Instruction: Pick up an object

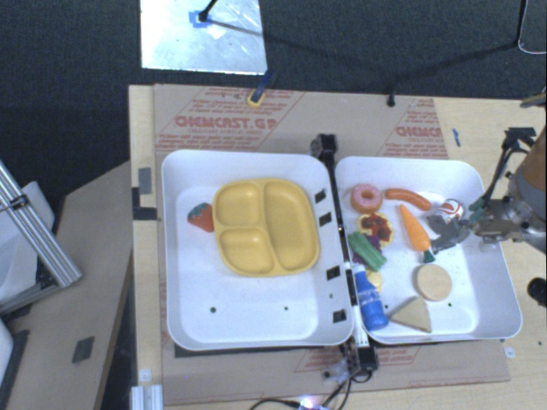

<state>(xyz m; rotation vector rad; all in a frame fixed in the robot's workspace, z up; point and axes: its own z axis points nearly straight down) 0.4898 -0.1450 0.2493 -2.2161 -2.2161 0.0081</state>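
The hand [444,229] hovers in the right bin [487,272], its fingers apart, holding nothing, just beside the carrot [414,228]. A donut [367,198], sausage [408,198] and blue bottle [369,295] lie nearby. The left bin [184,306] holds a yellow tray [261,226]. The bench [222,118] sheet reads "CHEMCAST GP".

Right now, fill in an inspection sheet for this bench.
Surface: bench bears left bin and right bin side by side on printed board.
Job's things: right bin holds donut, sausage, carrot, cookie, wedge, blue bottle, green piece.
Clutter: yellow tray and strawberry in left bin.
Grippers: gripper low over right bin beside carrot, nothing between fingers.
Cables: wires at front edge.
Surroundings: dark carpet, metal plate.
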